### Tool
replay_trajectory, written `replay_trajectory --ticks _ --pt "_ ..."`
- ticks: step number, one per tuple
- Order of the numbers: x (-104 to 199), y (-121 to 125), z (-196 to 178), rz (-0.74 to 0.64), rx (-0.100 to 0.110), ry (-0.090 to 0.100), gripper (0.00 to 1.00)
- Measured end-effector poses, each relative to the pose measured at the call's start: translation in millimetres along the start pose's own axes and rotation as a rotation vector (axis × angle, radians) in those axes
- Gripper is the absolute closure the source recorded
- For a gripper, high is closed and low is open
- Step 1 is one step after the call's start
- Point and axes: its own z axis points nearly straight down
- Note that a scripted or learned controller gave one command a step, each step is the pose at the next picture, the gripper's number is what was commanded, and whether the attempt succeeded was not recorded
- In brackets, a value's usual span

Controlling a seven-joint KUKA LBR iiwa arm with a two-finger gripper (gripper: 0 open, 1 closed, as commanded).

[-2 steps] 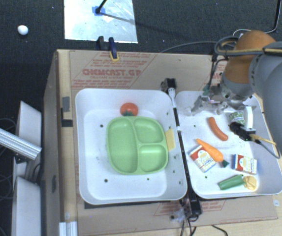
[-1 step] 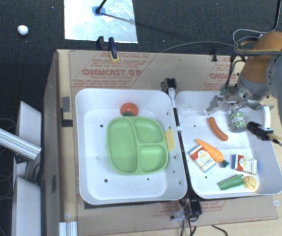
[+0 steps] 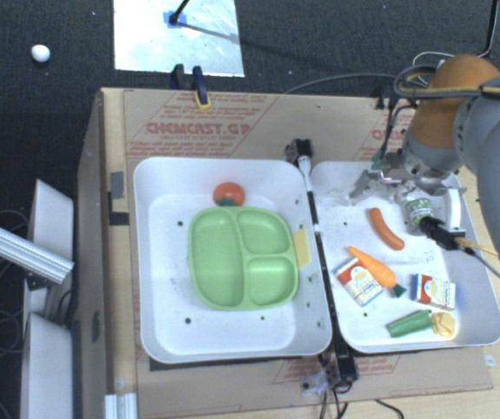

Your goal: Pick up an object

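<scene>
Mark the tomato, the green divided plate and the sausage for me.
tomato (image 3: 229,194), camera view, middle of its red top.
green divided plate (image 3: 217,273), camera view, floor of its large left compartment.
sausage (image 3: 386,230), camera view, middle of its length.

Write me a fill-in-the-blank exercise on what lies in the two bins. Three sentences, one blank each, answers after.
1. The green plate lies in the ____ bin.
2. The tomato sits just beyond the plate's far edge, and its colour is ____.
3. In the right bin, the carrot lies nearer the camera than the ____.

Missing words: left; red; sausage
</scene>
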Motion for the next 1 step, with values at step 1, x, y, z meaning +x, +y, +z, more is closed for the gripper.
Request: replay_trajectory --ticks 1 --pt "9.1 -0.2 0.1 0.000 0.001 0.000 0.00"
